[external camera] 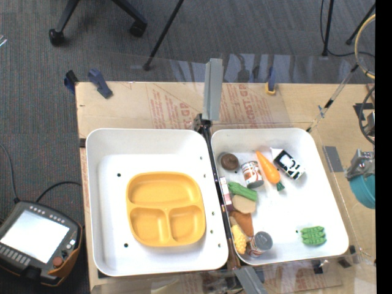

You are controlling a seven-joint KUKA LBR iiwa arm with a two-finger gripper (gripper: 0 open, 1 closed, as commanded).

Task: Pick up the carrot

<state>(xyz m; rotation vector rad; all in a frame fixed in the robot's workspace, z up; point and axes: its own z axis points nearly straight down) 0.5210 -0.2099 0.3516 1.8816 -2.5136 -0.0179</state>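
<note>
The carrot (267,166) lies in the right bin (294,210), in its upper middle. It is orange, with a small green stem end (280,187) pointing toward the lower right. Its left side touches a red-and-white can (251,174). A black-and-white box (289,164) lies close on its right.
Along the right bin's left wall lie a brown round piece (229,161), a green vegetable (243,192), tan and brown food pieces (244,214), corn (237,239) and a grey can (262,242). A green item (313,235) sits lower right. The left bin (104,164) holds a yellow divided plate (165,209). A teal object (366,190) stands past the right bin.
</note>
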